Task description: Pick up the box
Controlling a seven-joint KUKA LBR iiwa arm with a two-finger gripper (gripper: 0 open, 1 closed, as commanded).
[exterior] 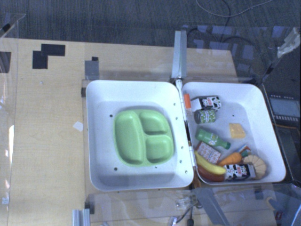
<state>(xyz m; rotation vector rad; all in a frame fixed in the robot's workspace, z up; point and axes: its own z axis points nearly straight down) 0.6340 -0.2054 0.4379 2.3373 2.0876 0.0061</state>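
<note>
Box (pixel 208 151) lies flat in the right bin (pixel 263 107), tucked between the green bottle (pixel 212 139) and the banana (pixel 210 165). Gripper state, I can't tell. I'd call this step 1, approach. Next I need a clean descent between those 2 neighbours.

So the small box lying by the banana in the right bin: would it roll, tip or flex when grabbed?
The box lies flat, so it probably won't roll or tip. It looks like a small carton, likely light and fairly stiff, though that is a guess. It is wedged between the banana and the green bottle, so a grab may nudge them.
</note>
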